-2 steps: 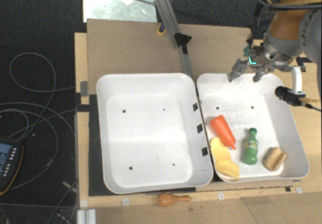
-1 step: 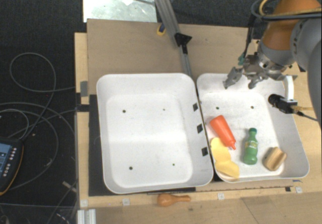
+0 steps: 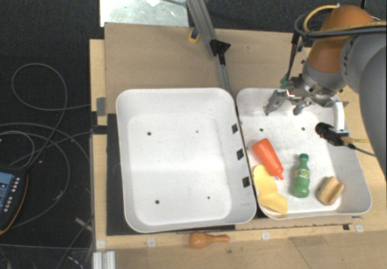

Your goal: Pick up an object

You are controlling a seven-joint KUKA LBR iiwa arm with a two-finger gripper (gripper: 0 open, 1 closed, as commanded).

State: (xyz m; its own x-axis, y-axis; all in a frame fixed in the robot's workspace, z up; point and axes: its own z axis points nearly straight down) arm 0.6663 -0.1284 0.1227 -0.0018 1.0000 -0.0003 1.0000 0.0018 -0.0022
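Arm cut off at right edge; handheld device at left edge.

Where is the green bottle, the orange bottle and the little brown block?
green plastic bottle (image 3: 300,177): camera view, on the bottle's body.
orange plastic bottle (image 3: 268,156): camera view, middle of its body.
small brown wooden block (image 3: 330,190): camera view, centre of the block.

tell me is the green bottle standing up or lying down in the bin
Lying down. The green bottle shows its full side from cap to base, flat on the floor of the right bin, beside the orange bottle.
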